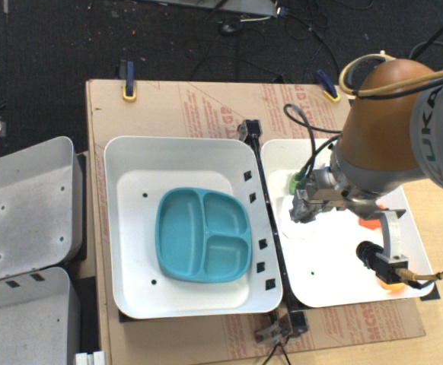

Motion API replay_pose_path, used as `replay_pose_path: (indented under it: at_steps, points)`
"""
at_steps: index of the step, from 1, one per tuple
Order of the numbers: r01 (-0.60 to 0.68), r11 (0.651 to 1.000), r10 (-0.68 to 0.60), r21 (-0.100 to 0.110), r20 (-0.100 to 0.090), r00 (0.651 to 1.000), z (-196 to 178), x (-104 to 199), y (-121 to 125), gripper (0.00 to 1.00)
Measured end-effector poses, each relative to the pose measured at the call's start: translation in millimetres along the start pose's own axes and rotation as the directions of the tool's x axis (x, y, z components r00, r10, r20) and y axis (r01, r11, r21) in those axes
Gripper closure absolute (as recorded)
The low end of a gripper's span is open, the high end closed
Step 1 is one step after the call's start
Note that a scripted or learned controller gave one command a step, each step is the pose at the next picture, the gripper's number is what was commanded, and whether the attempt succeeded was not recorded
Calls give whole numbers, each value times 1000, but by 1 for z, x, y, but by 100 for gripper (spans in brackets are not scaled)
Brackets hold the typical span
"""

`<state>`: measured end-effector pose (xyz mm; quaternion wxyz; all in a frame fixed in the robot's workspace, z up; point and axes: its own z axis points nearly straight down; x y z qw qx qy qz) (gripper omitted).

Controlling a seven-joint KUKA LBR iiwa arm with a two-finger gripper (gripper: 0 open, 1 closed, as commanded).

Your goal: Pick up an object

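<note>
While arm (404,120) covers right bin (336,284), teal plate (203,236) fills left.

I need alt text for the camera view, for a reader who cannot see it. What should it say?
A grey robot arm with an orange band reaches from the right and lowers its hand into the right white bin. The left white bin holds a teal divided plate. Both bins sit on a cardboard-covered bench.

A single camera is fixed high above the bench (176,105), looking down at a slant on both white bins (122,204) from fairly far off. The arm (393,128) enters from the right, seemingly closest to the lens.
</note>
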<state>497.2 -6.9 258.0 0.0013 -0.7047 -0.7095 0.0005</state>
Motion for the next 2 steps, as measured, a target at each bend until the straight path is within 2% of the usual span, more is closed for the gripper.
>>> replay_pose_path:
  at_steps: [2]
  points:
    - [1,1000,-1,2,0,1000,28,95,-7,100]
